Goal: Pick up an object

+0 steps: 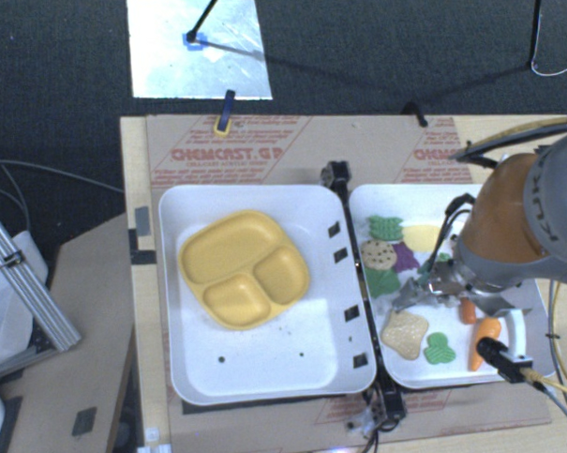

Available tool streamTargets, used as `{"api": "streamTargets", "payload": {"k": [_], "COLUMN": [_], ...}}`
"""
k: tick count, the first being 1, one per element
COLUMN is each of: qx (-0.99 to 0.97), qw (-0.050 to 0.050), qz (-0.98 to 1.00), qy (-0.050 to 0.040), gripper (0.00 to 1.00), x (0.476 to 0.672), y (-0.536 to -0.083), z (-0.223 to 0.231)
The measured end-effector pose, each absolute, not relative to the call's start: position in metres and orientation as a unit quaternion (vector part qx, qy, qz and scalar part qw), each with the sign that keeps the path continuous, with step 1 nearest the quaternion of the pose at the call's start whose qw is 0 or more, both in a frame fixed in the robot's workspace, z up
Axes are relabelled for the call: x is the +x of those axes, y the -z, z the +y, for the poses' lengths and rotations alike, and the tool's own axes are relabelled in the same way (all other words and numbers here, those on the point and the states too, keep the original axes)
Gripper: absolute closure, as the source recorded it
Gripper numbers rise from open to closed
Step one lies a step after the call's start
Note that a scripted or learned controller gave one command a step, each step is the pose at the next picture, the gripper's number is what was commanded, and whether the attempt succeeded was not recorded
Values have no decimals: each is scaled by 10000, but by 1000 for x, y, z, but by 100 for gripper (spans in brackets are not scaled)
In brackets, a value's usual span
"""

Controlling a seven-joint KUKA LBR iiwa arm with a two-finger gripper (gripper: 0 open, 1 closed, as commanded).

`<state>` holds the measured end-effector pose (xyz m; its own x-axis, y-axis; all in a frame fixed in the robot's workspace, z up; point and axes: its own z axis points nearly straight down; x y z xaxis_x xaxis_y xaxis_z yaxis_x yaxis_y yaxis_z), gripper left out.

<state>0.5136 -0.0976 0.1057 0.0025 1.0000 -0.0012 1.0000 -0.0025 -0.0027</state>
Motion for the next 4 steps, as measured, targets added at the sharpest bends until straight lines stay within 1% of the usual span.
{"api": "streamTargets", "payload": {"k": [1, 2, 3, 4], "qx": [-7056, -7077, -7061, -7031], "qw": [-8, -10, -39, -18], "qz": [-7086, -7065, -7081, -7111], "qy": [7, 23, 44, 32], "gripper": [0, 0, 100, 100], "x": [526, 497, 500, 492], "y": [-133, -84, -98, -189], "z": [-82, -93, -92, -11]}}
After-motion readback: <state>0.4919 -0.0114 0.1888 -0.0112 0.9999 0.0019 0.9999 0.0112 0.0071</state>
